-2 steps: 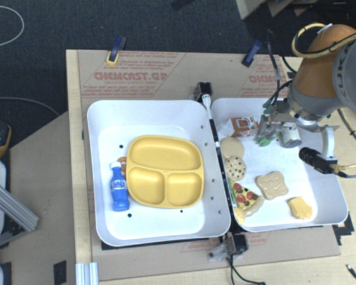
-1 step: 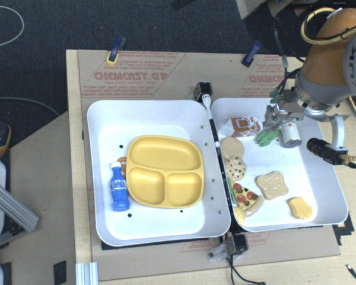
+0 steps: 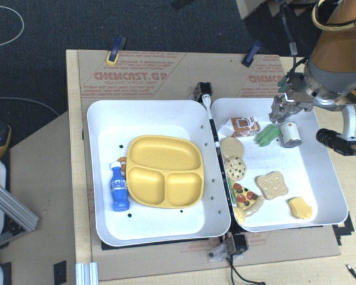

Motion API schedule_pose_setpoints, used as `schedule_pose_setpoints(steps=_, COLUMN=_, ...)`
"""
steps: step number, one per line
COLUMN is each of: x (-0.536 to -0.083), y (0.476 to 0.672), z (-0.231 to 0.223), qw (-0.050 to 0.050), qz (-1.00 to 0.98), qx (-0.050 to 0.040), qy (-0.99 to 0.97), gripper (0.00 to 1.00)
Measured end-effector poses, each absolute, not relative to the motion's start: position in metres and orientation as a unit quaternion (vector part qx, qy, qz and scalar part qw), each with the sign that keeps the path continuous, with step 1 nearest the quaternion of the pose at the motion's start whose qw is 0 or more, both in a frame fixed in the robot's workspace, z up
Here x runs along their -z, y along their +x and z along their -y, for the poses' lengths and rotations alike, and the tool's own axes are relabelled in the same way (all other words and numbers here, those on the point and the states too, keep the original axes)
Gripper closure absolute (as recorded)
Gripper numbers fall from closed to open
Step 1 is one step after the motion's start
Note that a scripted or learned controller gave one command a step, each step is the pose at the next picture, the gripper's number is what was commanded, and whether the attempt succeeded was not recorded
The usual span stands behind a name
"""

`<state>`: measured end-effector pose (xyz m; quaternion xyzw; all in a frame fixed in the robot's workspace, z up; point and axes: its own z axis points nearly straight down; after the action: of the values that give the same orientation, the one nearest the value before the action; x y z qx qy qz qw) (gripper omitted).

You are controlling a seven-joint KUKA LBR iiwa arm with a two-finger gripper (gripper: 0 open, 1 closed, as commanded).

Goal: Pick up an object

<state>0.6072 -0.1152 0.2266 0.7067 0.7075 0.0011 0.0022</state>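
The arm (image 3: 335,46) reached in from the upper right, its orange band high above the wrist and the grey wrist bent downward over the far right corner of the right bin (image 3: 329,186); the gripper (image 3: 283,107) hung at the bin's rear, just above a green object (image 3: 266,135) and beside a small grey can (image 3: 290,134); whether it was released or clenched could not be told, as the metal parts blurred together against the white wall, and nothing was seen between them.

The green object lay tilted, touching or nearly touching the can; to their left sat a small brown-and-white packet (image 3: 244,126); nearer the divider lay a pale round biscuit (image 3: 231,148) and a chocolate-chip cookie (image 3: 235,169) just below it; a pizza slice (image 3: 244,196) rested at the near left corner, a slice of toast (image 3: 272,185) to its right, and a yellow piece (image 3: 300,207), perhaps cheese, near the front right.

In the left bin (image 3: 101,153) a yellow divided plate (image 3: 164,171) sat with a blue bottle (image 3: 118,189) upright against its left edge.
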Motion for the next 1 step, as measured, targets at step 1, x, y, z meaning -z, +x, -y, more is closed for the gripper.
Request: schedule_pose_setpoints(steps=1, x=-0.2345, y=0.5614, z=0.1021, qw=-0.002, qz=-0.707, qx=0.0010, qy=0.707, gripper=1.00)
